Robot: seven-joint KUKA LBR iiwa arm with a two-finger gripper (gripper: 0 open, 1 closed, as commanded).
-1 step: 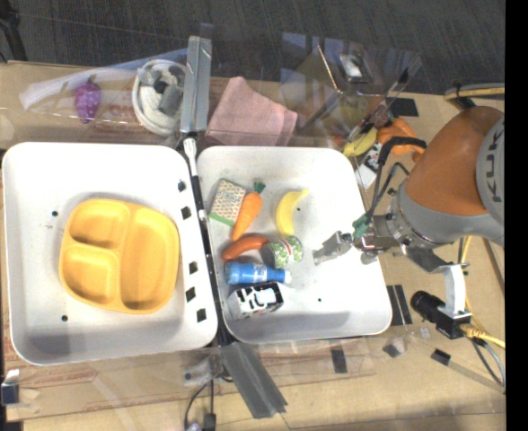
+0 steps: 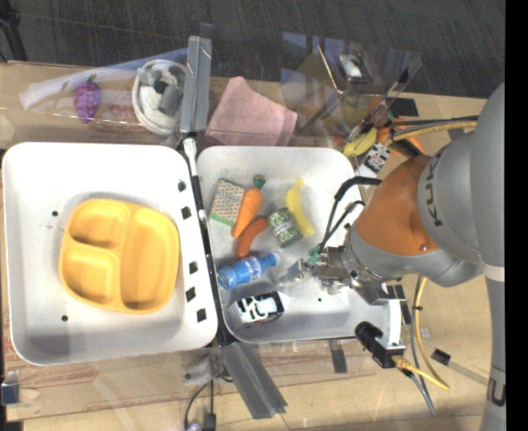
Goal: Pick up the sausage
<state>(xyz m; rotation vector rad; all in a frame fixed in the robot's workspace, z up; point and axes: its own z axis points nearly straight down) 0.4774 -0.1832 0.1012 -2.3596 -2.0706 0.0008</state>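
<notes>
The sausage (image 2: 251, 233), a short reddish-orange link, lies slanted in the right bin (image 2: 327, 164), just below the carrot (image 2: 250, 206) and left of a small green can (image 2: 285, 226). My gripper (image 2: 307, 268) hangs low over the bin's middle, to the right of and below the sausage and clear of it. Nothing shows in the gripper's grasp. The grey arm with its orange band (image 2: 394, 218) covers the bin's right side.
Also in the right bin are a banana (image 2: 298, 206), a green-and-tan box (image 2: 227, 201), a blue bottle (image 2: 247, 269) and a black-and-white item (image 2: 260, 306). The left bin (image 2: 30, 178) holds a yellow divided plate (image 2: 120, 254). A pink cloth (image 2: 250, 115) lies behind the bins.
</notes>
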